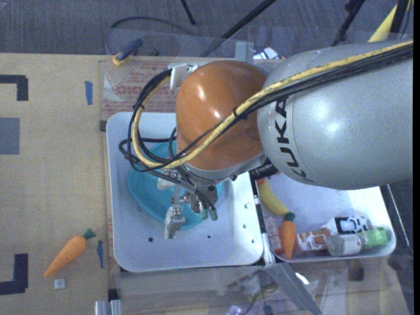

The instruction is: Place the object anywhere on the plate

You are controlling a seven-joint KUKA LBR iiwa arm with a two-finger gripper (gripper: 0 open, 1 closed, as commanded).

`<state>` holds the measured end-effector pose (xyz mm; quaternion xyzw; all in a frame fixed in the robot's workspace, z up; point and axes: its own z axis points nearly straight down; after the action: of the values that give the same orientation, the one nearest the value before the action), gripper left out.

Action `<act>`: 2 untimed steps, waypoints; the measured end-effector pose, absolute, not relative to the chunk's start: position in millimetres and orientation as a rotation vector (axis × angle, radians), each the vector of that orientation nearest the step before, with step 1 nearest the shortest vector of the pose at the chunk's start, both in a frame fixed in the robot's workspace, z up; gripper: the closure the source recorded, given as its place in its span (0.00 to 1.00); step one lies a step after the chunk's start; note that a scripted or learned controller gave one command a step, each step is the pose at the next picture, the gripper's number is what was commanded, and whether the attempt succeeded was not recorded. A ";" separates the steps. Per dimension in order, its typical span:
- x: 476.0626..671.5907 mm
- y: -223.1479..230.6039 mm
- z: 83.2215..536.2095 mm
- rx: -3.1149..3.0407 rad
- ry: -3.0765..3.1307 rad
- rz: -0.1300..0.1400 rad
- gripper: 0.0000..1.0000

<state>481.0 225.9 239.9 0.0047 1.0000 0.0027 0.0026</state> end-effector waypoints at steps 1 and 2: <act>482.5 226.5 250.6 0.018 3.131 0.015 1.00; 482.5 226.2 250.6 0.019 3.131 0.015 0.00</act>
<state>482.5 226.2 250.6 0.0060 1.0000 0.0047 0.0050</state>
